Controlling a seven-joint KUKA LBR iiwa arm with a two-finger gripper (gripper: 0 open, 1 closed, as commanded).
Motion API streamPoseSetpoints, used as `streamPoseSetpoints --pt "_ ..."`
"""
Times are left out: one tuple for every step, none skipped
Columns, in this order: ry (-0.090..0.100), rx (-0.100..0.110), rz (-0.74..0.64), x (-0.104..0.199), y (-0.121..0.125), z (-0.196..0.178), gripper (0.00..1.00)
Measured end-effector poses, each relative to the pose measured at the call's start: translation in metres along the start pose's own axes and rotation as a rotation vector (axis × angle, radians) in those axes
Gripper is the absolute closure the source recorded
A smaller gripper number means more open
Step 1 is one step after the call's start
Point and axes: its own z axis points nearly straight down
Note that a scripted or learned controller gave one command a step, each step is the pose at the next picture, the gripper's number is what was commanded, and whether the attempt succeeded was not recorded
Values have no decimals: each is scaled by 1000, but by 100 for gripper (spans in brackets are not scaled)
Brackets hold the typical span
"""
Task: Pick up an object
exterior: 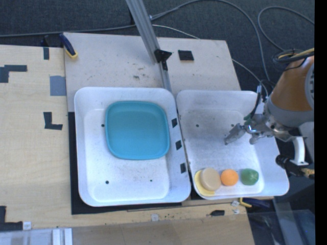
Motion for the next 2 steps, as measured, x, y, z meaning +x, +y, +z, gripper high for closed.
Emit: streamPoseSetpoints --pt "0 -1 0 3 1 43 0" --pt "-1 -4 0 3 2 31 100"
